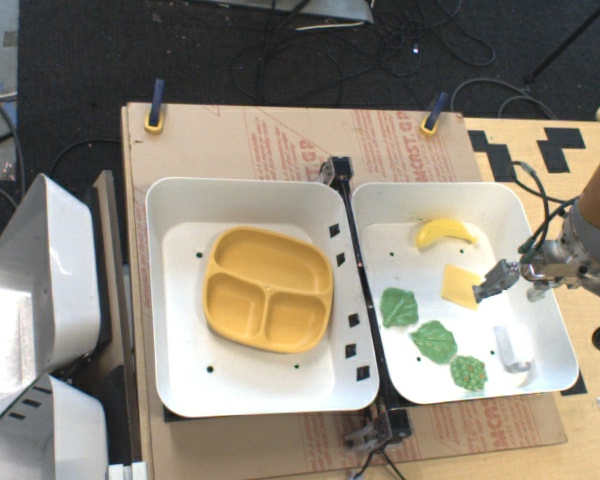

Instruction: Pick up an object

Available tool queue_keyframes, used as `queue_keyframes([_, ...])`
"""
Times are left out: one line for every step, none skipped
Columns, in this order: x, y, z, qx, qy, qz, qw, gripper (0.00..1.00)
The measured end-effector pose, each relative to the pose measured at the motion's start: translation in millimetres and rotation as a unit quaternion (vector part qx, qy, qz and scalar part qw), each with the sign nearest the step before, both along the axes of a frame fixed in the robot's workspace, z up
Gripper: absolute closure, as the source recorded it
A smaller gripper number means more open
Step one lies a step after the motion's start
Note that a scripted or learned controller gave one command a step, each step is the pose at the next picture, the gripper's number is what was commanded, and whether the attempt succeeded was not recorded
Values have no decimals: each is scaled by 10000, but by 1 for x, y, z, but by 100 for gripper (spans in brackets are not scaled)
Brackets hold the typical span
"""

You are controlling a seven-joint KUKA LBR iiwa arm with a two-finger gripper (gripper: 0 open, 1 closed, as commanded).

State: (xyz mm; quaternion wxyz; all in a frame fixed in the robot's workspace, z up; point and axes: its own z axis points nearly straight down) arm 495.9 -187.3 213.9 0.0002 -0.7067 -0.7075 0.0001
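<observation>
The right bin holds a yellow banana, a yellow cheese wedge, two green leaves, a green broccoli piece and a small grey-white piece. My gripper reaches in from the right. Its dark finger tip sits right beside the cheese wedge's right edge, above the bin floor. Nothing shows between its fingers.
The left bin holds a yellow compartment tray. A black divider runs between the bins. Cables hang by the arm at the right edge. White containers stand off the bench to the left.
</observation>
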Motion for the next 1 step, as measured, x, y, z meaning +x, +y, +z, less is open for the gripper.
queue_keyframes([-1, -3, -64, 9, 25, -16, 10000, 0])
